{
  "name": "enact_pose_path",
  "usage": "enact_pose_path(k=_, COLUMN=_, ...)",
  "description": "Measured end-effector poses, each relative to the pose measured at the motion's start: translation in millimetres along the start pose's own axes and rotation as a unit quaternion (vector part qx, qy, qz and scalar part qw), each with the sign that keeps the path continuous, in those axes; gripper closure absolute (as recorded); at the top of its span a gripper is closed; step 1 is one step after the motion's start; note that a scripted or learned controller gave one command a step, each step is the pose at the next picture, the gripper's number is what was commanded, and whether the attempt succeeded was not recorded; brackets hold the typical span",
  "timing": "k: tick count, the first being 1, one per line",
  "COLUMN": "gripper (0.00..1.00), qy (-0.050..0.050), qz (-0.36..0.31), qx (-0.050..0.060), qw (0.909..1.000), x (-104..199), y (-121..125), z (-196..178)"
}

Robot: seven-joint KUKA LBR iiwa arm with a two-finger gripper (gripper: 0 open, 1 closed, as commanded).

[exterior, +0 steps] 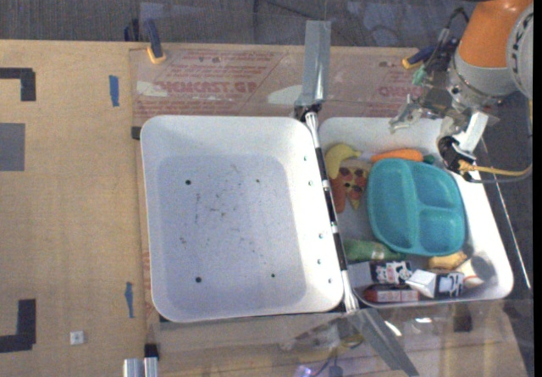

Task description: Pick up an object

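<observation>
gripper (428,115) hangs above the right bin's (501,240) far edge, finger state unclear; a clean pick means dropping straight onto the teal tray's (417,206) rim

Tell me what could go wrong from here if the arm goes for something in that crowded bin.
The teal divided tray lies over much of the right bin, so the fingers might strike or tip it rather than reach what it covers. The banana and the small items along the near wall, such as the green item, sit packed together, so a grasp could slip or nudge neighbours. The gripper hangs by the bin's far rim and could clip it descending.
</observation>
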State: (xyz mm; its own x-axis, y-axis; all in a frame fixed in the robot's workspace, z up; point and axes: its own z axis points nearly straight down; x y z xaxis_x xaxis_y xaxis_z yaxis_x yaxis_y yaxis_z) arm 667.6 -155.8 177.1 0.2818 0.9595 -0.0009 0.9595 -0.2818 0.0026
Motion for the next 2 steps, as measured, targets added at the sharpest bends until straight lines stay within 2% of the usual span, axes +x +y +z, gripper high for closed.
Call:
enact_pose_path(k=1, gripper=0.0, qy=0.0, qz=-0.061, qx=-0.001, qw=0.9981, x=-1.6, y=0.9, z=-7.0)
enact_pose_path(k=2, gripper=0.0, qy=0.001, qz=-0.034, qx=-0.005, qw=0.9994, x=2.5, y=-58.1, z=75.8)
